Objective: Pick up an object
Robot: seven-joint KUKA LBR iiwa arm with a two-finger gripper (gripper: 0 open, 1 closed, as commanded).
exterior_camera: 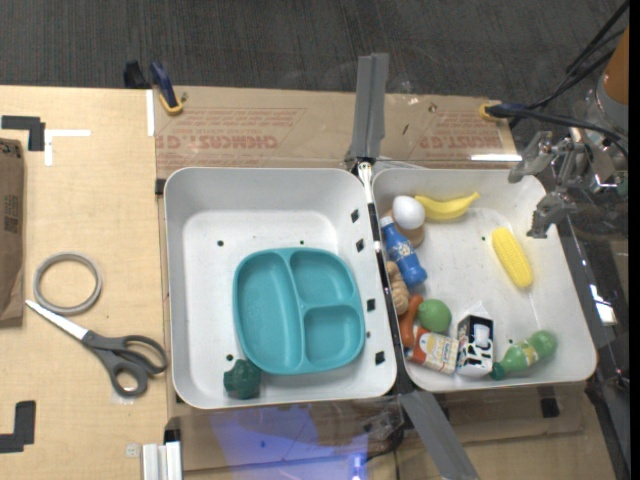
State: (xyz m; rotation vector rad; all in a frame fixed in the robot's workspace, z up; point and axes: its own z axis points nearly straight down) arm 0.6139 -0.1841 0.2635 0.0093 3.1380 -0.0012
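Observation:
The right bin [570, 298] holds a yellow banana [447, 205], a white ball [407, 210], a blue bottle [403, 252], a yellow corn cob [512, 258], a green ball [434, 315], an orange carton [432, 351], a black-and-white carton [478, 342] and a green vegetable toy [527, 353]. My gripper [538, 194] hangs over that bin's far right corner, right of the banana and above the corn. Its fingers stand open with nothing between them.
The left bin [190, 268] holds a teal divided plate [298, 308] and a small dark green object [241, 379] at its front. Scissors [105, 343] and a tape roll [67, 281] lie on the bench at left. A blue clamp [165, 88] sits at the back.

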